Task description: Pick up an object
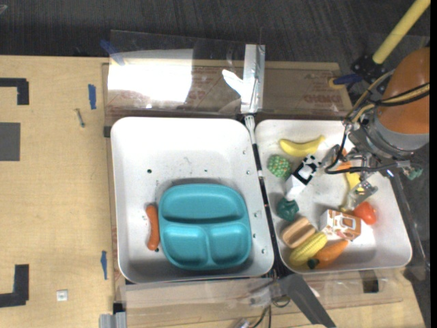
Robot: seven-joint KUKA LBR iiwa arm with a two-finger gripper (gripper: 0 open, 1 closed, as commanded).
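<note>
Two shallow white bins sat side by side on the bench, the left bin (130,142) touching the right bin (396,251) along a shared central rim. The grey arm with its orange band (408,98) reached in over the right bin's upper right corner, its gripper (355,183) hanging among cables above the right half of that bin. Whether the jaws stood wide or narrow could not be told, and nothing was seen between them.

Open floor in the right bin was scarce: a bare patch lay in the middle, and another along the far right wall. A yellow plastic banana (301,145) lay near the top rim, with a green knobbly ball (278,165) just below it beside the central rim. A small black-and-white block (306,169) lay between them and the gripper. A dark green rounded toy (287,207) sat lower, close to the left wall. Along the bottom rim crowded a tan bun-shaped toy (295,231), a yellow oblong piece (308,248), an orange carrot-like piece (332,251) and an orange-and-white carton (341,224), touching or nearly so. A red-orange round toy (367,213) lay just beneath the gripper.

The left bin held a teal divided plastic tray (203,225) near its bottom rim, with an orange sausage-shaped toy (153,225) beside the tray's left edge. Its upper half was bare.
</note>
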